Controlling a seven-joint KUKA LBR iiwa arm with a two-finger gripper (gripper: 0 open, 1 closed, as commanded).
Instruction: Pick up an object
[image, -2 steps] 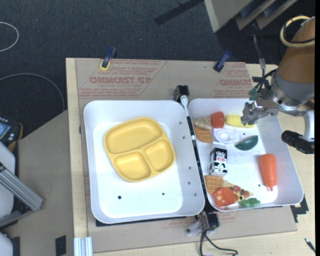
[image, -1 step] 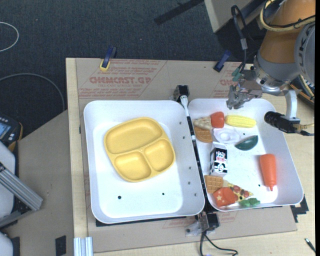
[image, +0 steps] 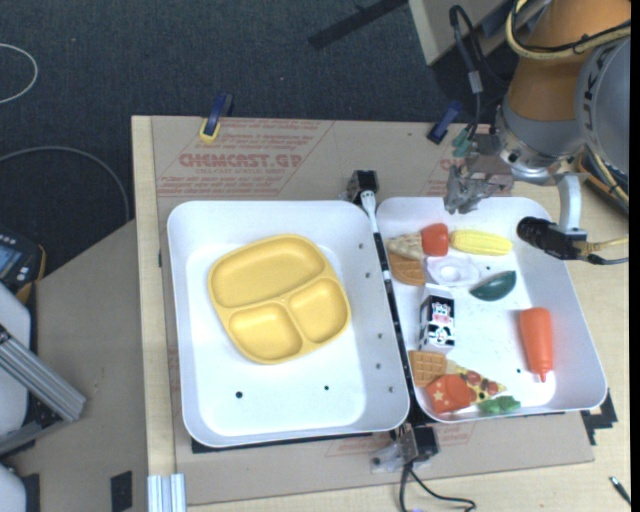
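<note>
**A:** Where is the end effector (image: 466, 197) right now?

**B:** Upper right of the frame, hanging over the top edge of the right bin (image: 590, 345). Its two fingers point down with only a narrow gap between them, and nothing sits in that gap.

**A:** And the nearest candidate?

**B:** The small red piece (image: 435, 239), just below and a little left of the fingers in the picture. The corn cob (image: 482, 242) lies just to its right, almost straight below the end effector, with its long axis running left to right across the frame.

**A:** So which way should the move go?

**B:** Down-frame, I'd judge, a short descent. The carrot (image: 537, 340) is well apart at lower right, lying top to bottom. The yellow tray (image: 278, 297) in the left bin (image: 190, 330) is farther still.
</note>
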